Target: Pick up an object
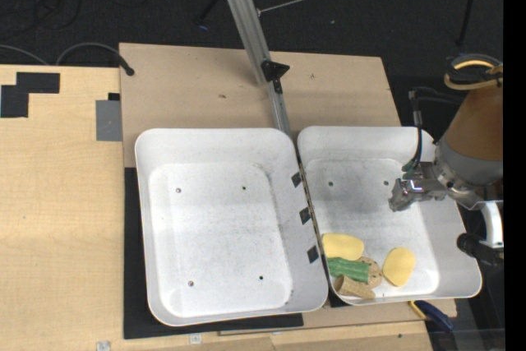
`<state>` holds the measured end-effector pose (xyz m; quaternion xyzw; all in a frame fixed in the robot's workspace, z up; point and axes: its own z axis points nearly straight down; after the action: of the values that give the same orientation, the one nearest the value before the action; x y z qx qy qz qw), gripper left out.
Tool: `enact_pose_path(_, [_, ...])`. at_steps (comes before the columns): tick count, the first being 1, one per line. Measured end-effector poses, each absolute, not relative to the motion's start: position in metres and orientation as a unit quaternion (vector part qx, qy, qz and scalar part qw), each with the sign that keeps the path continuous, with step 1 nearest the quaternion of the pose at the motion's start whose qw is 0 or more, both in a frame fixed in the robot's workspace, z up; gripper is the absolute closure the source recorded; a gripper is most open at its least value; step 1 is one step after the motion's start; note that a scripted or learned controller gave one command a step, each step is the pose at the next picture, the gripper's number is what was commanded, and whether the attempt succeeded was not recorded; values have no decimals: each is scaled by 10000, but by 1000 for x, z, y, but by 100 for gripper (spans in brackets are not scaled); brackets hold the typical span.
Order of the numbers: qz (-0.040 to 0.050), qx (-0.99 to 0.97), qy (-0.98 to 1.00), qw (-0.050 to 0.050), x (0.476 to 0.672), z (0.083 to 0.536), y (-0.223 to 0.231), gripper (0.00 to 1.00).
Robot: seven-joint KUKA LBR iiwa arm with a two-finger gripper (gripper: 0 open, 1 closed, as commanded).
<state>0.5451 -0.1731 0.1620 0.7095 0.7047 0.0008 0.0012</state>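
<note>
The light wooden desk (246, 90) carried two shallow white plastic bins side by side, and a slanted grey aluminium rail (246, 20) ran down from the top of the view to the seam between them. The left white bin (156, 177) was the larger-looking of the pair, its floor marked by a few small dark dots. The right white bin (362, 152) held all the loose things, gathered in its near corner by the divider. The grey arm with its orange-brown band (481, 123) reached in from the right over that bin's far right side, and its metal claw (405, 191) hung above the bare floor near the right wall; whether the claw was released or clenched could not be told from this angle, and nothing showed between its tips. Below and to the left of the claw, well apart from it, lay a pale yellow oblong piece (343, 246) beside the divider. A rounder yellow piece (399, 265) lay near the front rim, more directly below the claw. Between the two sat a dark green ridged object (348, 267), touching a small tan block (358, 286) at the bin's front edge.
</note>
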Motion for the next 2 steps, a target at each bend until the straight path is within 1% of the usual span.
enact_pose_path(1, [12, 7063, 7079, 17, 547, 223, -167, 100])
enact_pose_path(2, [6, 7065, 7077, 12, 548, 264, -168, 100])
